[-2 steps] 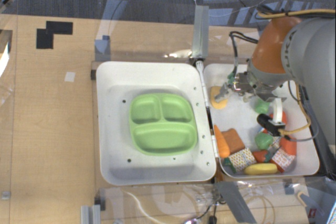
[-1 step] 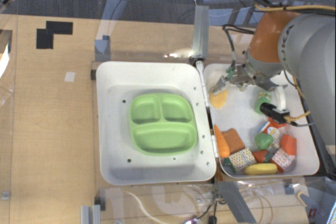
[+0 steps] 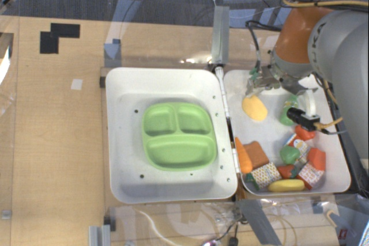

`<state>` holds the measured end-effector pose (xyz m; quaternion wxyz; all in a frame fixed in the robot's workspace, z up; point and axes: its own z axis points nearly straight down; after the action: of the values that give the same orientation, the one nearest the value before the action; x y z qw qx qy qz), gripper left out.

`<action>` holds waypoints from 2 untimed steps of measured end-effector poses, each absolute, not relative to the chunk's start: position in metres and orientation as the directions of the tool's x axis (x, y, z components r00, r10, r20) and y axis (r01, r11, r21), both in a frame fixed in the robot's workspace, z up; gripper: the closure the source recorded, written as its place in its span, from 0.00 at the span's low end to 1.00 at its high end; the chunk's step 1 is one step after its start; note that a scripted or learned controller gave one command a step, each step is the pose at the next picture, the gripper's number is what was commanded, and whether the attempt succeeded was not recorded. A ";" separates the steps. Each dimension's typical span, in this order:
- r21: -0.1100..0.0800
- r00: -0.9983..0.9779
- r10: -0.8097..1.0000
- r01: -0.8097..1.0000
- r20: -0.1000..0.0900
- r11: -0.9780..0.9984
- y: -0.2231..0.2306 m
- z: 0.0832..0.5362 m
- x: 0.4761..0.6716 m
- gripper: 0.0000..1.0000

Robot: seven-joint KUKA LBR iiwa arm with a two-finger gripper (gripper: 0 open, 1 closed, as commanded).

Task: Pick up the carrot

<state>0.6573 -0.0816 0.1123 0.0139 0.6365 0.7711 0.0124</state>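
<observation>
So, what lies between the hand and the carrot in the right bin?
In the camera view, a yellow lemon lies between the hand and the carrot. Below the lemon, bare white bin floor leads to the carrot.

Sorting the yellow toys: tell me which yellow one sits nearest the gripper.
The yellow lemon, lying just below the gripper at the right bin's upper left. The yellow banana lies far off along the bin's bottom edge.

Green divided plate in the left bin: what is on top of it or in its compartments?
Nothing visible lies on the green plate; all three compartments show bare. It sits in the left bin. What is beneath it is covered by the plate itself.
</observation>
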 end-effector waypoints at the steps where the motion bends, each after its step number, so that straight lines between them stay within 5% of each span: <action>1: 0.031 -0.189 0.982 0.981 -0.004 0.189 -0.082 0.109 0.656 0.00; 2: 0.010 -0.381 0.925 0.924 -0.004 0.381 -0.093 0.089 0.632 0.00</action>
<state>0.6316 -0.0933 0.0890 0.0044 0.5563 0.8310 0.0031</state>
